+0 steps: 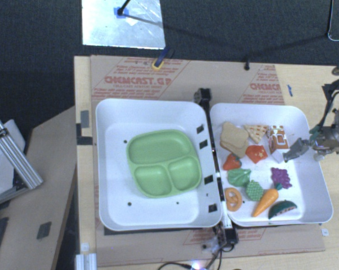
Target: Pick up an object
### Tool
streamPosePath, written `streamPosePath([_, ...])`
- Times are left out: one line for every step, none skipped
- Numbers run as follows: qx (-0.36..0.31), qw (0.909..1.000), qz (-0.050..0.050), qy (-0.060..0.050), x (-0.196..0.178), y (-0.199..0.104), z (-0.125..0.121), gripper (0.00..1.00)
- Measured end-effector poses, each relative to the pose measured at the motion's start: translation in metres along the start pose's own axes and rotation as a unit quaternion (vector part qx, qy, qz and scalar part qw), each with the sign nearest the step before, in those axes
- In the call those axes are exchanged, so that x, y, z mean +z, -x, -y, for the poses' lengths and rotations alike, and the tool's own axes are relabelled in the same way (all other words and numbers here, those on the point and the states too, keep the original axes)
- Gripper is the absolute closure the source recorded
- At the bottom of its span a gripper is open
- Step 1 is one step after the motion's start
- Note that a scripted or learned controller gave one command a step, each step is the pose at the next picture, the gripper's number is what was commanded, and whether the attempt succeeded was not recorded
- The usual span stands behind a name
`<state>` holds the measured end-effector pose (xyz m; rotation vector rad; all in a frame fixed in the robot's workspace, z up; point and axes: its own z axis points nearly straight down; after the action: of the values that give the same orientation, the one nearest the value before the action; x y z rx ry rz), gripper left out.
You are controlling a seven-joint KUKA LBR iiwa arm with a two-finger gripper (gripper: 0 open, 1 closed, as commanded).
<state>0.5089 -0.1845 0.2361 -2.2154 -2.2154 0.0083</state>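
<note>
The right bin [310, 176] holds several toy foods. Among them are a tan bread slice [232, 137], a pizza wedge [257, 131], a red-and-white block [278, 139] and a red pepper [256, 153]. Nearer the front lie purple grapes [280, 177], a carrot [264, 202], a pretzel [233, 198] and a watermelon slice [284, 208]. My gripper [297, 149] reaches in from the right edge. It hovers over the bin's right side, just right of the red-and-white block and above the grapes, with nothing seen in it.
The left bin [116, 128] holds a green divided plate [163, 163]. A black clip strip [210, 151] runs between the bins. A silver sheet [123, 16] lies beyond the bench. A metal frame [9, 151] stands at the left.
</note>
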Motion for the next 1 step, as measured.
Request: streamPosePath([-0.002,1.0,0.001,0.006,-0.0059,-0.0004,-0.0024,0.0])
